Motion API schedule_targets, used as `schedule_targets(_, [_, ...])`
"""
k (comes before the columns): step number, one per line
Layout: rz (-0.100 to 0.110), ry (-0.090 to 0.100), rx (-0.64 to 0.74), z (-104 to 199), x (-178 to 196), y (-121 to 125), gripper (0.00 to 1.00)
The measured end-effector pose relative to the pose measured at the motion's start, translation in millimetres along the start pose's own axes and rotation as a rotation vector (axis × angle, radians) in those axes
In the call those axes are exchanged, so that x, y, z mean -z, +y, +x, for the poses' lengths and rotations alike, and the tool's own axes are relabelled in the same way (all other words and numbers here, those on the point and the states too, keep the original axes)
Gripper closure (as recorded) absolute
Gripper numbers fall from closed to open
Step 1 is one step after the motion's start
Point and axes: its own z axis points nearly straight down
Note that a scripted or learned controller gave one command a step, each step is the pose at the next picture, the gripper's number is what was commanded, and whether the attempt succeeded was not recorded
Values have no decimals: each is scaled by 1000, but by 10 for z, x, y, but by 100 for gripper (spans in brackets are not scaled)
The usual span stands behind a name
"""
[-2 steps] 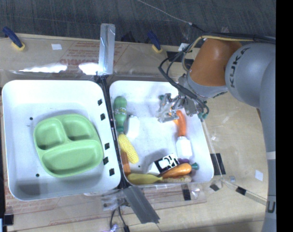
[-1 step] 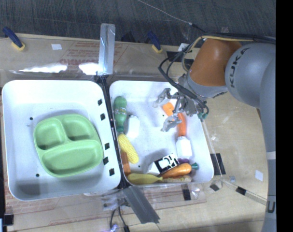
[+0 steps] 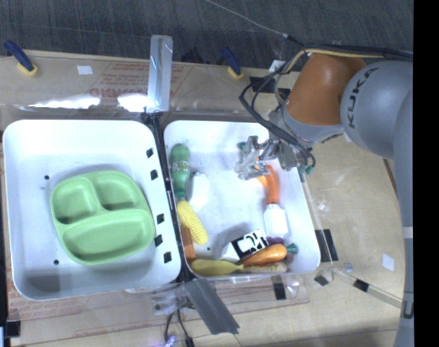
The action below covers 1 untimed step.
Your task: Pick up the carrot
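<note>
Carrot (image 3: 271,184) upper end hidden behind gripper (image 3: 251,160), arm (image 3: 378,107) cut off at right edge

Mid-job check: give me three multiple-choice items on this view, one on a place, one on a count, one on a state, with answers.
1. Where does the green divided plate lie?
A. left bin
B. right bin
C. on the bench

2. How many compartments does that plate have?
A. two
B. three
C. five

3. How does the corn cob lie?
A. standing upright
B. flat on the right bin's floor
C. on the plate

Answers: 1 A, it sits inside the left bin. 2 B, two small ones above one long one. 3 B, it lies lengthwise near the right bin's left wall.
</note>
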Motion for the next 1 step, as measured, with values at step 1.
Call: schedule_targets(1, [-1, 8, -156, 270, 469, -57, 100])
